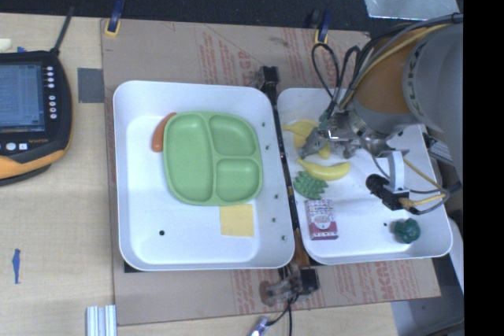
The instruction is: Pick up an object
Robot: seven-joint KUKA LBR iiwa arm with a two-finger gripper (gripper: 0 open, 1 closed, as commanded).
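Yellow banana (325, 168) near the right bin's (358, 248) left edge lies just below the end effector (324, 139), grip state indiscernible; approach underway, descent and closing seem next.

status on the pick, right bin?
Pincer low in right bin, between the bananas. Nearest: yellow banana; not seen held. Green leafy piece just beyond it.
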